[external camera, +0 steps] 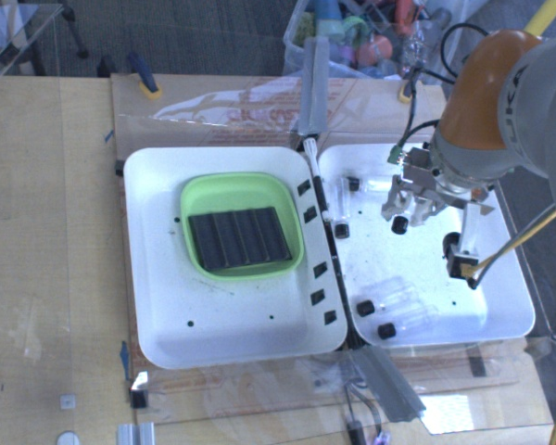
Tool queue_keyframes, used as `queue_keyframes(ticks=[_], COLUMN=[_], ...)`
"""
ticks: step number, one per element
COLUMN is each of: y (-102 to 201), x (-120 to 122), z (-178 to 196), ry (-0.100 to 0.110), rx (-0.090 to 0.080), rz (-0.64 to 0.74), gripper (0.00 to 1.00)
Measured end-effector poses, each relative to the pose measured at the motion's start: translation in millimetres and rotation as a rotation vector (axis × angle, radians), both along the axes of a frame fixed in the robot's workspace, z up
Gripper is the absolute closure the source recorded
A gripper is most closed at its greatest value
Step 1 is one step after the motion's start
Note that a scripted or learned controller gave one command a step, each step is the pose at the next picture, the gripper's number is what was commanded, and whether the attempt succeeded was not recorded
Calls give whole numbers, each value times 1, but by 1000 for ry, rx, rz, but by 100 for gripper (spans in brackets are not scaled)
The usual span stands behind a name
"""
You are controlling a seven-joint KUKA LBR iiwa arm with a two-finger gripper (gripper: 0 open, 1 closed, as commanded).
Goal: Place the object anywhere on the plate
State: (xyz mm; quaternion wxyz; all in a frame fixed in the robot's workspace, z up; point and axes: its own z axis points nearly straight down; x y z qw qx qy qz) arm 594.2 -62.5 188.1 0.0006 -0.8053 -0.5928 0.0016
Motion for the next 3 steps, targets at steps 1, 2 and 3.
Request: queue_keyframes(ticks=[1, 2, 3], y=[0, -22, -60], x=[0, 30, 73], z=[0, 35, 74], ry=[0, -3, -4], rx=[0, 0, 0], rz=[0, -34, -8], gripper=[0, 0, 0])
